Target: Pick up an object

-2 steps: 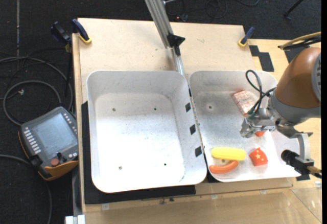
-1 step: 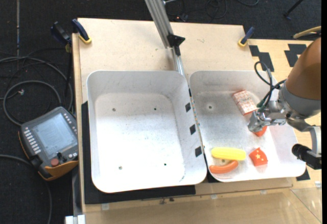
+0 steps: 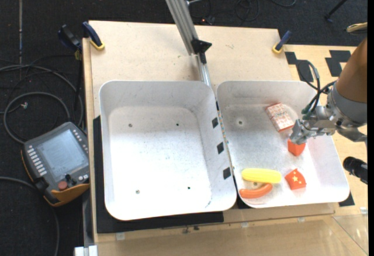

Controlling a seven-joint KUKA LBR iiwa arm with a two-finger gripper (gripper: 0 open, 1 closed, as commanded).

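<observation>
My gripper (image 3: 300, 135) hangs over the right side of the right bin (image 3: 245, 97), at the end of the grey arm that comes in from the right. Directly under its tip is a small orange-red block (image 3: 297, 148); the tip covers the block's top edge. I cannot tell whether the block rests on the bin floor or is lifted. A pinkish patterned box (image 3: 279, 116) lies just up and left of the gripper.
Near the right bin's front edge lie a yellow banana-shaped piece (image 3: 261, 175), an orange sausage-shaped piece (image 3: 256, 192) and a red block with a light mark (image 3: 295, 179). The left bin (image 3: 117, 97) sits beside it. A metal pole (image 3: 178, 9) slants in from the back.
</observation>
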